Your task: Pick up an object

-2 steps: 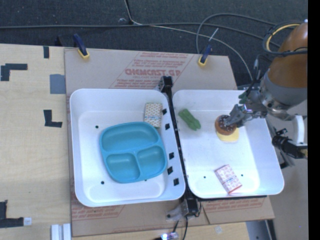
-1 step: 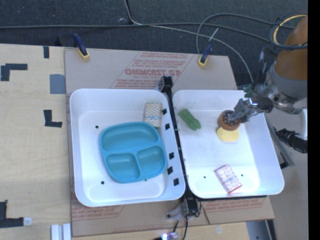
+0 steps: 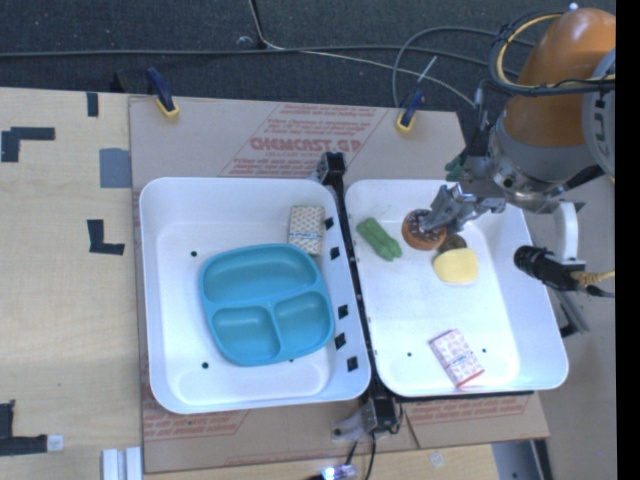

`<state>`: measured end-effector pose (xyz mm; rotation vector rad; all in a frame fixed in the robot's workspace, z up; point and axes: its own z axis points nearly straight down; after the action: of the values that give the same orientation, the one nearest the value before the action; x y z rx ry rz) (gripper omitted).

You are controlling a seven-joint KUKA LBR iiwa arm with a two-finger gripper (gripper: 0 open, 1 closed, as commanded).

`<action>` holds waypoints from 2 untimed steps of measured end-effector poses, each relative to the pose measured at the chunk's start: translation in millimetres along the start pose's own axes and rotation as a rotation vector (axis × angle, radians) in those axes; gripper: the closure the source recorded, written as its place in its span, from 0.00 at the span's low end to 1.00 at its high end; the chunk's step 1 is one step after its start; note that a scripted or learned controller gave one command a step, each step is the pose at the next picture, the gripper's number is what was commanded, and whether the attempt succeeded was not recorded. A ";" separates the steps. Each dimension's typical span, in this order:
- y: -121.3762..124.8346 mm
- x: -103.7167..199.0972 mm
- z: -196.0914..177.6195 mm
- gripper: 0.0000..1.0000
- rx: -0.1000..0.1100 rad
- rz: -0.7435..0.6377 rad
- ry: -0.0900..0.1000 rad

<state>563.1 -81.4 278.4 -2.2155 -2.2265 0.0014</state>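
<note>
Gripper (image 3: 432, 224) down on brown round thing (image 3: 418, 231), grasp step; can't tell jaw state honestly. Next I'd close, then lift.

Dark carpet-like floor (image 3: 120, 13) beyond pale wooden bench (image 3: 60, 298); cardboard sheet (image 3: 300, 138).

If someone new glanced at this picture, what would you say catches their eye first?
Probably the blue divided tray lying in the left bin. Next, the arm's orange band at upper right, with the gripper low over a brown round object in the right bin, beside a yellow piece.
</note>
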 end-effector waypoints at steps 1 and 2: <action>7.0 53.2 4.6 1.00 0.001 -0.001 0.001; 25.9 107.6 12.5 1.00 0.000 -0.001 0.000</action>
<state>588.4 26.3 265.9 -2.2139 -2.2277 0.0012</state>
